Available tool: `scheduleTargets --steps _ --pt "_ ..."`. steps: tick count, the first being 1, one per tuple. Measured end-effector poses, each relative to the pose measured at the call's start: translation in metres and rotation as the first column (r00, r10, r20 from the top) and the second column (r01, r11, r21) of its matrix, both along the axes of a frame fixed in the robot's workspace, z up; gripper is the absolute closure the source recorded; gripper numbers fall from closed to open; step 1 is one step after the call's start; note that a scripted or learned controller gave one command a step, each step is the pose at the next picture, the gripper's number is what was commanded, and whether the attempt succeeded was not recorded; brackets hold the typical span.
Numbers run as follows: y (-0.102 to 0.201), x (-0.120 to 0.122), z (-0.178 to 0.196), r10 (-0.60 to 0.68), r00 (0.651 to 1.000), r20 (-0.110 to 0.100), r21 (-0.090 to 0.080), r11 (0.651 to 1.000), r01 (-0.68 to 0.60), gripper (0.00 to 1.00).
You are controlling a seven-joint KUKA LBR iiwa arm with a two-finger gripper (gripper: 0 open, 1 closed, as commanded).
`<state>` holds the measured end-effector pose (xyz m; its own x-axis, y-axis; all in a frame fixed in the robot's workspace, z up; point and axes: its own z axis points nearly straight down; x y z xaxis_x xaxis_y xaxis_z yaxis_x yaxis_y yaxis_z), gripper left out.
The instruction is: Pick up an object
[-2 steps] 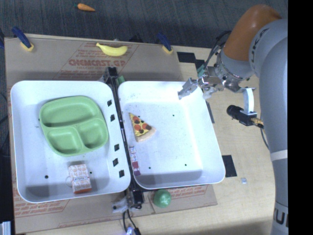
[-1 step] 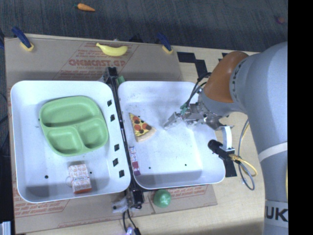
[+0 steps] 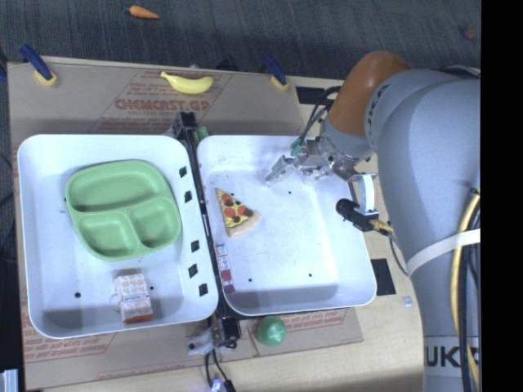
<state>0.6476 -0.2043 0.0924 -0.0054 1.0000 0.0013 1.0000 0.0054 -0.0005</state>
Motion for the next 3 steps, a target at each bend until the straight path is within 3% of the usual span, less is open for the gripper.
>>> scheduleTargets --steps 1,2,3 --pt "0.001 0.0 0.011 0.006 1.0 -0.001 0.0 1.0 -0.006 1.0" --pt "0.001 0.0 0.01 0.007 1.0 -0.002 0.001 1.0 -0.007 0.0" --pt "0.059 -0.076 0.083 0.002 1.0 -0.001 -0.001 1.0 -0.002 0.0"
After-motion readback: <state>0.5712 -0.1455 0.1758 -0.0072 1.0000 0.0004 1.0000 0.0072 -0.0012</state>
